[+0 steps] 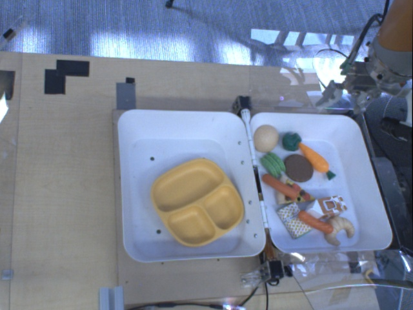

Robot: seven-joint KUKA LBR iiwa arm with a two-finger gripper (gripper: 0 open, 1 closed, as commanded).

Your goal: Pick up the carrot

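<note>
The carrot (315,159) is seen lying loose in the right bin (368,173) (beside a brown disc (299,168)), below and left of the gripper (361,82), whose grasp state cannot be told.

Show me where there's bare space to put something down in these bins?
Left white bin: bare floor all around the yellow divided plastic plate. Right white bin: a free strip along its right wall, beside the orange toy carrot; its left and middle are crowded.

Yellow tray (197,202) — left bin (132,173)
</note>
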